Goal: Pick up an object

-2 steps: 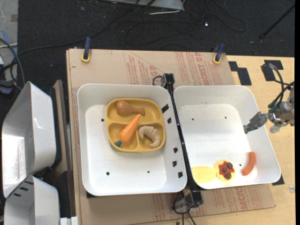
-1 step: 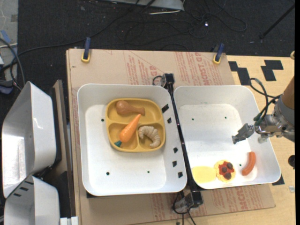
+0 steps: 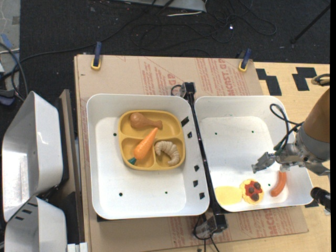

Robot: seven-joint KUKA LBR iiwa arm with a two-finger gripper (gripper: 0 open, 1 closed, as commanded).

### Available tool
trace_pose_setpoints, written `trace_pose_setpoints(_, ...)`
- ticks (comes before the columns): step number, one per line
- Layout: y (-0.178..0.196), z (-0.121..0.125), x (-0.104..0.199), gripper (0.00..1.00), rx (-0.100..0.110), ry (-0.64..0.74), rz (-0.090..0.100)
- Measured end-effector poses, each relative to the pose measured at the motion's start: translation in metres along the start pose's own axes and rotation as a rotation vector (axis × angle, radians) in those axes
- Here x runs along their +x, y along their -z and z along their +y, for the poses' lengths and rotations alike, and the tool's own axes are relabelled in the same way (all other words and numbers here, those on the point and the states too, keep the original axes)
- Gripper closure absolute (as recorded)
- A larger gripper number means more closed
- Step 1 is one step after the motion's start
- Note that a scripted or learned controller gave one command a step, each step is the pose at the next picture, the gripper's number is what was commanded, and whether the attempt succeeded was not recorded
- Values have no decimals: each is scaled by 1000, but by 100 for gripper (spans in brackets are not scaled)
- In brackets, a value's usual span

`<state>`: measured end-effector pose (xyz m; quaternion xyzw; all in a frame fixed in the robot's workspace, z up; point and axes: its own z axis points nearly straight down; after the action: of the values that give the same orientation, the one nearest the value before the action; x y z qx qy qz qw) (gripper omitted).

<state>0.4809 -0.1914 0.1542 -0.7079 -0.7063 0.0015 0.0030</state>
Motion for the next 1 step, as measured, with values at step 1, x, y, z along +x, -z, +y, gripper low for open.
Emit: trace_pose_setpoints(1,-62,0,-6,0,-2,0,-1)
